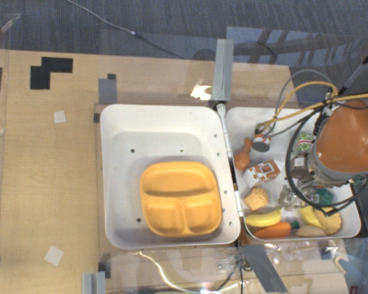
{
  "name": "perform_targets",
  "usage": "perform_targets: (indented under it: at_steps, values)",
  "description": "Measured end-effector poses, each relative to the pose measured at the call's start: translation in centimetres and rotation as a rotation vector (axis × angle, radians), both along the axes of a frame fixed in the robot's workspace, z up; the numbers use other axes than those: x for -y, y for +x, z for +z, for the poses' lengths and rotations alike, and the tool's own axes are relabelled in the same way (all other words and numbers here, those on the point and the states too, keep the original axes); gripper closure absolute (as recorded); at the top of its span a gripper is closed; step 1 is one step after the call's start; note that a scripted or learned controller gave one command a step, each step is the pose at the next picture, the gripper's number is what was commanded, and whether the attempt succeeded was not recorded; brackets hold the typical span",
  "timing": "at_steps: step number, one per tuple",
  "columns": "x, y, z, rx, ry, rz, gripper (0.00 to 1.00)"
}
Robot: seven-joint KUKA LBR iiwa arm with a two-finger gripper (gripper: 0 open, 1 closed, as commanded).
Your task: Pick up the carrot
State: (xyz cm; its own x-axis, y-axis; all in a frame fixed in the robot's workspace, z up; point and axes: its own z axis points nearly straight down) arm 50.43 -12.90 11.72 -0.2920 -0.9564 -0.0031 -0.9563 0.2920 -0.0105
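Whether the jaws are parted or closed cannot be told from the camera view: the gripper (292, 196) sits low in the right bin (234, 122), mostly hidden under the arm's orange band (349, 136) and a tangle of cables (294, 112).

From the camera view, the carrot (273, 230) lies on its side along the right bin's near edge, at about seven o'clock from the gripper and apart from it. A banana (263, 218) lies just above the carrot, touching or nearly touching it. At about nine o'clock from the gripper sits a yellow wedge-shaped block (256, 198), and at about ten o'clock a small white and brown item (263, 171). A brown drumstick-shaped piece (243, 157) lies near the bin's left wall. Two more yellow pieces (321, 219) rest at about four o'clock from the gripper, with a pale piece (309, 231) beside the carrot's right end.

The left bin (119, 164) holds a yellow divided tray (181, 198), lying flat toward its near right corner, at about nine o'clock from the carrot and well apart from it.
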Motion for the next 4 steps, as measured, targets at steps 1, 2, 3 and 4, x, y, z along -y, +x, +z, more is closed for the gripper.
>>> perform_targets:
  at_steps: [1,2,3,4]
  values:
    - [7.4,-1.5,10.7,0.003,-0.007,0.05,1.0]
    - [7.7,-1.5,16.8,-0.001,-0.006,0.478,1.0]
    - [6.8,0.8,2.4,-0.011,0.003,0.734,1.0]
    - [1.5,4.1,10.6,0.0,-0.007,0.878,1.0]
